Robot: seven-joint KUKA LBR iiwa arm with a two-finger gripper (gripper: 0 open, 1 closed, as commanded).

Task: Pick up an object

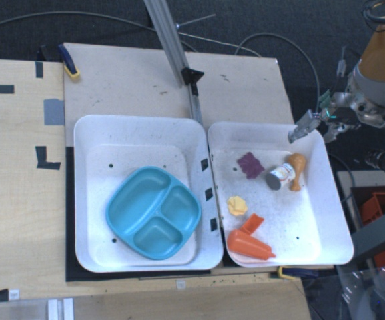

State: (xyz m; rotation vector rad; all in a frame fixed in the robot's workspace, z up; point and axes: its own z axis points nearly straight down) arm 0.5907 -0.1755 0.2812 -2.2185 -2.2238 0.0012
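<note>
Orange toy carrot lies in the right bin on a plywood bench; gripper hovers at the bin's far rim, finger spread unclear, above dark carpet

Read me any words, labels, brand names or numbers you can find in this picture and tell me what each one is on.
No text can be read in this view.
The small can in the right bin has a pale band that may be a label: too small and blurred to read.
The blue divided plate in the left bin: no markings visible.
The dark tape patches on the bench are plain shapes, not characters.
</note>
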